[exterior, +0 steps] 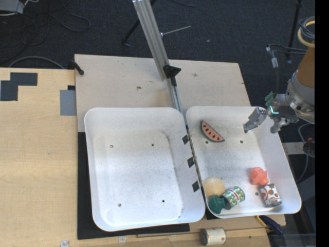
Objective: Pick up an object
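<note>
The right bin (234, 166) holds a watermelon slice (211, 131) near its far side. Along its near side lie a pale yellow ball (214, 186), a dark green lump (217, 204), a green-banded can (234, 195), an orange-red lump (258, 176) and a small red-and-white can (270, 194). My gripper (265, 121) hangs over the bin's far right corner, open, with nothing between its fingers. It is well to the right of the watermelon slice and above the orange-red lump.
The left bin (136, 169) sits beside the right one, split from it by a ridge with black clips (190, 161). A slanted aluminium rail (154, 40) rises behind the bins. A small cylinder (212, 236) lies on the bench in front.
</note>
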### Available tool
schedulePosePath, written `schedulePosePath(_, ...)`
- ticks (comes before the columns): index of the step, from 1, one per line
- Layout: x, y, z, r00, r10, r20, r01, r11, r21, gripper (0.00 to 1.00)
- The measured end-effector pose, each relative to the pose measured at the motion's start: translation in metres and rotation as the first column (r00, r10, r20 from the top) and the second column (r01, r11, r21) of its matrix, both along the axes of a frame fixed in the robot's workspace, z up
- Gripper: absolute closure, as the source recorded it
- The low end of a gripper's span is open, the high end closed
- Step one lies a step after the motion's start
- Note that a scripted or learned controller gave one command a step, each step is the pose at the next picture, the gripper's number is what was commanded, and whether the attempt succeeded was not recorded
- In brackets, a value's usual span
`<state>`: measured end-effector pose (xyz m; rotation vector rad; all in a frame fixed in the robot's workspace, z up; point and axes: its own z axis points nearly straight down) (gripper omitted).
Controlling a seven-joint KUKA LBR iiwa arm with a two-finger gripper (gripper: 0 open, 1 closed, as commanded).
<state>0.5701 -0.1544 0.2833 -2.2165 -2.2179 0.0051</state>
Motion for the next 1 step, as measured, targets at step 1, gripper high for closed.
schedulePosePath(1, 0.0006, -0.0005, 0.0021, 1.0, 0.0, 0.004, 0.0, 1.0, -0.001, 0.0)
